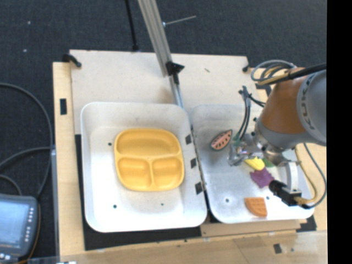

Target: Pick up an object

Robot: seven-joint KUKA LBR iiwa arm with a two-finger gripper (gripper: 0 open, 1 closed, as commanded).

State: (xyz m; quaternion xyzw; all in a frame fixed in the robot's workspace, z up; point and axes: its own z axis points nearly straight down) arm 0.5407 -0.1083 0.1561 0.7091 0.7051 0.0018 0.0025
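Note:
In the right bin lie a watermelon-slice toy, a yellow piece, a purple piece and an orange bread-like piece. My gripper hangs low over the bin's middle, just left of the yellow piece and right of the watermelon slice. The grey arm with its orange band reaches in from the right and covers the bin's right part.
The left bin holds a yellow divided tray. A metal pole rises from behind the bins. Cables loop around the arm's wrist at the right. A small screen sits at the bottom-left corner.

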